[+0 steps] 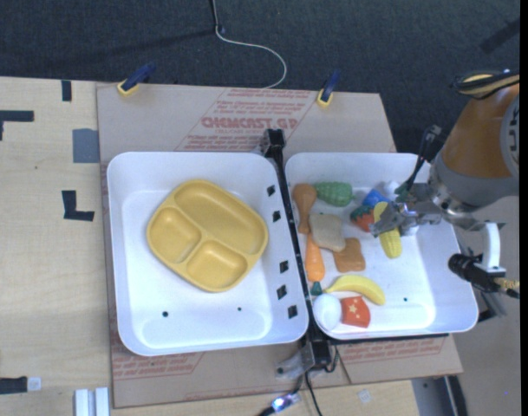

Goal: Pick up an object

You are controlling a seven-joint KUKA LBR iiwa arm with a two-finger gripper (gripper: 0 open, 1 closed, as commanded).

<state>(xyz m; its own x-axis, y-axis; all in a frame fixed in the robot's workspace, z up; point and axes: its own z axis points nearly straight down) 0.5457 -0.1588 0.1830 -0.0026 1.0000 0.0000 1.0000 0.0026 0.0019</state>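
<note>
Nearest you, along the front edge of the right bin [420, 323], you have a red piece with a white egg-shaped thing [328, 308] beside it, and just behind them a banana [361, 287]. None of these is being touched. A carrot [315, 260] lies along the divider side, with a tan slice of bread [327, 230] and a brown cookie-shaped piece [352, 256] next to it.

Farther back you will see the gripper [392, 222] down inside the bin, low over a tight cluster: a small yellow piece [391, 245] just in front of it, something red-orange [363, 220] and something blue [371, 202] beside it. At this slant, and with the toys crowded around the tips, you cannot tell whether it is spread or pinched, nor whether anything sits between them. I would judge the pick as not yet shown done: nothing is visibly lifted clear of the bin floor, so the grasp and lift remain to be confirmed.

Beyond the cluster a green vegetable [334, 192] and an orange piece [303, 196] rest near the back wall. In the left bin [133, 319], a yellow divided plate [207, 233] sits alone, well apart from the arm.
</note>
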